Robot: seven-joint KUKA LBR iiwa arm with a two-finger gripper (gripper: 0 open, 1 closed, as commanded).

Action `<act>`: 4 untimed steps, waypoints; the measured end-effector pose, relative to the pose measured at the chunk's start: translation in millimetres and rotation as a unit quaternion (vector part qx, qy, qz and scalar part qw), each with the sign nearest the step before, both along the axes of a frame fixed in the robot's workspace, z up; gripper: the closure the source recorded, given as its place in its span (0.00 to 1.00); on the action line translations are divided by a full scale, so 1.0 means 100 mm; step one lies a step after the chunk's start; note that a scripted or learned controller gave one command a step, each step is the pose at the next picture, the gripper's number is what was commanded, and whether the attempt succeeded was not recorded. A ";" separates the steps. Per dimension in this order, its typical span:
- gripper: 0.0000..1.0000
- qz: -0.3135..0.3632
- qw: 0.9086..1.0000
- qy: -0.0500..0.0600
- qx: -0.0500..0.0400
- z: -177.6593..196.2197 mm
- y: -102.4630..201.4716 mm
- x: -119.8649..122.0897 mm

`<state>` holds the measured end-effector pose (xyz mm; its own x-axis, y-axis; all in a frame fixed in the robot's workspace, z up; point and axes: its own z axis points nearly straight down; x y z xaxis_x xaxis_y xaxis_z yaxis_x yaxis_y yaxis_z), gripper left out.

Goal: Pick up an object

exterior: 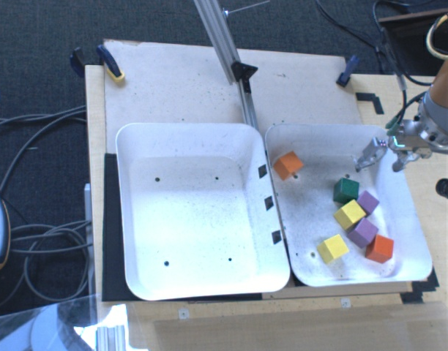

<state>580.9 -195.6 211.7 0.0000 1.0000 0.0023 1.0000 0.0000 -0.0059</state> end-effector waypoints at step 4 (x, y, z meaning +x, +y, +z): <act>1.00 0.000 1.000 -0.004 -0.001 -0.95 -0.01 -0.08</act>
